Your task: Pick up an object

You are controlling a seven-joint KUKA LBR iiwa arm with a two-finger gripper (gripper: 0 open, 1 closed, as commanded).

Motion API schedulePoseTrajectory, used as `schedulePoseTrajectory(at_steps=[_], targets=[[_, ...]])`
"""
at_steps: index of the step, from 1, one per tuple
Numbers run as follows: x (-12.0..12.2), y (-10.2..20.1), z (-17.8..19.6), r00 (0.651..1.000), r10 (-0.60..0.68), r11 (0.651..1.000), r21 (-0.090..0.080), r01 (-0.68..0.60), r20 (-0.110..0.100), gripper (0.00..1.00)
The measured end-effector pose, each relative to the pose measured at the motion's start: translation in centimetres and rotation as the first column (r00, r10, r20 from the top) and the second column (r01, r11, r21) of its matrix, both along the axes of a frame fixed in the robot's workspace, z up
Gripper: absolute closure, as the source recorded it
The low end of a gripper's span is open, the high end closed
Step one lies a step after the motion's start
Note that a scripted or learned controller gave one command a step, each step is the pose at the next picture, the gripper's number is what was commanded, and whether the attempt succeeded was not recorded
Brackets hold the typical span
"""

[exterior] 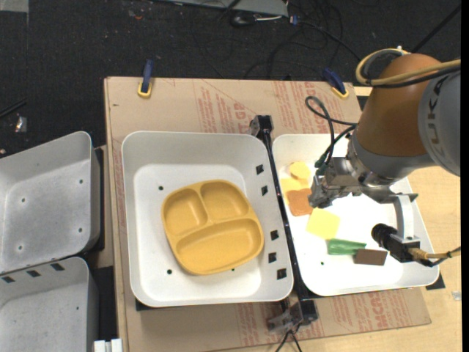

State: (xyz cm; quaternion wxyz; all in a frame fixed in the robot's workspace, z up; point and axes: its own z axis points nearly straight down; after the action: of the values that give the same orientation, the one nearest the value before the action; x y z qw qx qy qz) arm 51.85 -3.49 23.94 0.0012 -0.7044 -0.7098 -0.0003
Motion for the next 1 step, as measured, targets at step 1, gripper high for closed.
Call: schedulePoseTrajectory(at_steps=[1], targets=[[-0.15,6.16,-0.94,1.000,0.000,1.000,0.000,0.000,-0.001,1.00]])
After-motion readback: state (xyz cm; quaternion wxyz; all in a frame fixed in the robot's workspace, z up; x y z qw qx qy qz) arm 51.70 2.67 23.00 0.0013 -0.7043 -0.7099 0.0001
